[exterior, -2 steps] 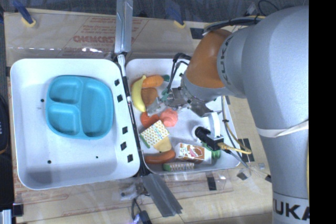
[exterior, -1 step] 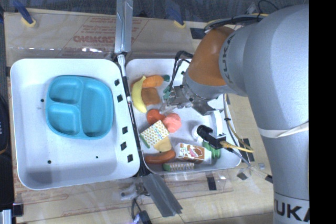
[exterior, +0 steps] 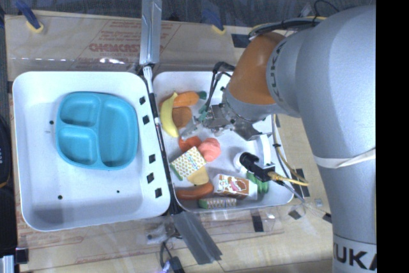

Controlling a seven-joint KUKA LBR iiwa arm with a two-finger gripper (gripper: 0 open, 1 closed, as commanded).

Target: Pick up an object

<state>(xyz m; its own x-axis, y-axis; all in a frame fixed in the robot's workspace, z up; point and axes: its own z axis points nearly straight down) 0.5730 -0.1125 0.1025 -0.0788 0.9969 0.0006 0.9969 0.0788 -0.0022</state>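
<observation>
My gripper (exterior: pixel 211 117) hangs low over the middle of the right bin (exterior: pixel 192 77), under the orange wrist band. Just left of it lie a yellow banana (exterior: pixel 167 116), an orange piece (exterior: pixel 187 99) and a brown piece (exterior: pixel 182 117). A pink peach (exterior: pixel 209 149) sits just below the gripper. Nearer the front are a yellow block with coloured dots (exterior: pixel 188 164), a reddish sausage (exterior: pixel 193 192), a small printed carton (exterior: pixel 231 185) and a green piece (exterior: pixel 217 202). I see nothing clearly held by the gripper.
The left bin (exterior: pixel 25 137) holds a blue divided plate (exterior: pixel 97 130). The ridge where the two bins meet (exterior: pixel 155 137) runs just left of the banana. The grey arm covers the right bin's right side.
</observation>
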